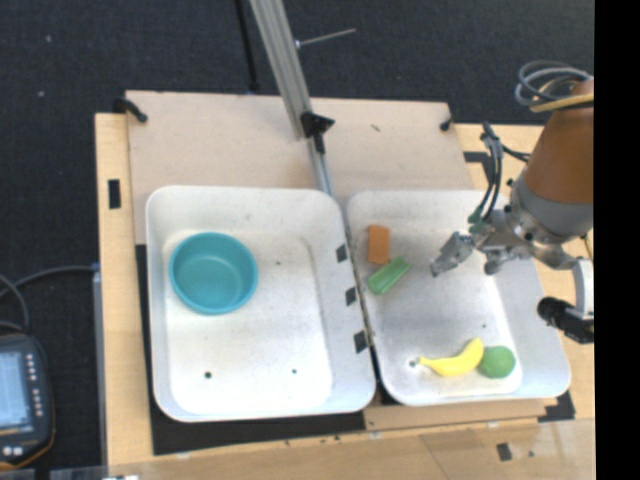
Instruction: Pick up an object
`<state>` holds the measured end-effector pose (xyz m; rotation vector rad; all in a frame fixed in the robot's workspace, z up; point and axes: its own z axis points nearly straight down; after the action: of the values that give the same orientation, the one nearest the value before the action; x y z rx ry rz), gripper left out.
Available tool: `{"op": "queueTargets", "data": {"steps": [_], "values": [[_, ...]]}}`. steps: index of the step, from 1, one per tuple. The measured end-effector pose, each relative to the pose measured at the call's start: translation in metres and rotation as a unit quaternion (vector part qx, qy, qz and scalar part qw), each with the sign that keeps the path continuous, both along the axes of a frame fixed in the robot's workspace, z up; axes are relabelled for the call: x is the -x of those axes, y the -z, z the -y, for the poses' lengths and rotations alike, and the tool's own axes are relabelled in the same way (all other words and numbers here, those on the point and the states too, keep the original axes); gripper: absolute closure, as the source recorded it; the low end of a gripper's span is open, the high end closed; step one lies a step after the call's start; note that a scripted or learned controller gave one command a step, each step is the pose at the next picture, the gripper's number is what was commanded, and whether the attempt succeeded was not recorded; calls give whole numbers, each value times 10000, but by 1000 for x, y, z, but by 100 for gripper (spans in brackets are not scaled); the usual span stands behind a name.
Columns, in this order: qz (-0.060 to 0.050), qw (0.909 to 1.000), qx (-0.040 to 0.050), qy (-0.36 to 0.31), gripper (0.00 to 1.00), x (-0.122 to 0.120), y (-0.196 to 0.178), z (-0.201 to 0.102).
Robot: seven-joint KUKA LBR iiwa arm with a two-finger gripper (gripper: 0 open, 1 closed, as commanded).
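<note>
In the right bin [520, 298] lie an orange block [377, 244], a green block [387, 276] just below it, a yellow banana [453, 360] and a green ball [497, 362] near the front edge. My gripper [470, 259] hovers over the right bin's middle right, to the right of the two blocks and above the banana. Its two grey fingers [446, 257] are spread apart, open, with nothing between them.
A teal bowl [212, 272] sits in the left bin [290, 368]. A slanted metal post [285, 58] rises from the back, ending between the bins. The grey and orange arm [560, 168] comes in from the right, with cables behind it.
</note>
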<state>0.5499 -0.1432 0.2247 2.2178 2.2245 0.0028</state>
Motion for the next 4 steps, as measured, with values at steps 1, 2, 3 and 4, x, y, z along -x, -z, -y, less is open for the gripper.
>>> {"op": "queueTargets", "data": {"steps": [1, 2, 3, 4], "values": [[3, 10000, -1, 7, 0, 0, 0, 0], [-27, 10000, 15, 21, 0, -4, 54, 11], [-24, 10000, 15, 24, 0, -8, 99, 17], [-17, 10000, 15, 27, 0, -8, 125, 18]]}}
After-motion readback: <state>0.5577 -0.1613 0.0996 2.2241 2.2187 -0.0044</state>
